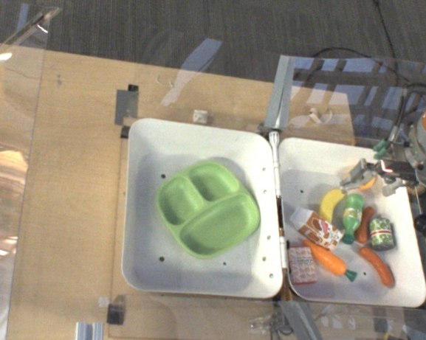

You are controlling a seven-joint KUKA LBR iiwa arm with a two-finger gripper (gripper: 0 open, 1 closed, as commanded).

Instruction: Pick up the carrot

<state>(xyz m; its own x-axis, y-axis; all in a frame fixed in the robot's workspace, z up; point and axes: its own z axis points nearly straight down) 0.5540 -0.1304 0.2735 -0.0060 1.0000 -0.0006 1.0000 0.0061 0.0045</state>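
The carrot point(328, 260) lay loose near the right bin's point(409, 297) front among other groceries, while the pincer point(372, 174) hovered at the far side, fingers apart, gripping nothing, likely poised to descend

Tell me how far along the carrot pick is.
Nothing looks done yet: the orange toy carrot with a green stem lies in the right white bin, untouched. The grey two-finger gripper hangs above the bin's far end. Left: move over the carrot, descend, grasp, lift.

an orange carrot point(329, 260) (green at its tip) lies in a white bin point(409, 297), a green plate point(208, 209) alongside.
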